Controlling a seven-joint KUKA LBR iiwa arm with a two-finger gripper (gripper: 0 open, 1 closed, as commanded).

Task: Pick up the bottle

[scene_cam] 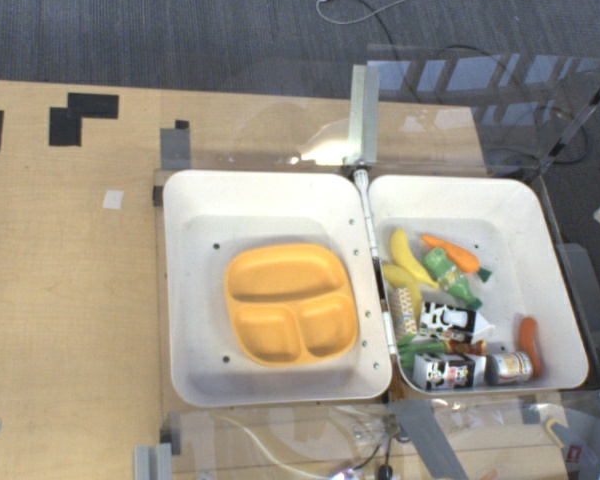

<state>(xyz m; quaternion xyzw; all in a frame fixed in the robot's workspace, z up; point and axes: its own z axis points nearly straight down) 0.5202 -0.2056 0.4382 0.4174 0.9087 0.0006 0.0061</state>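
A small green bottle (448,273) lies on its side in the right bin (540,218), near the bin's middle. Its cap end points toward the lower right. A yellow banana (408,256) lies just to its left and an orange carrot (452,253) touches its upper side.
Below the bottle sit a cow-patterned carton (448,320), a second small carton (448,372), a metal can (508,368) and a red sausage (527,343). The left bin (195,268) holds a yellow divided plate (290,301). The right bin's upper part is bare white.
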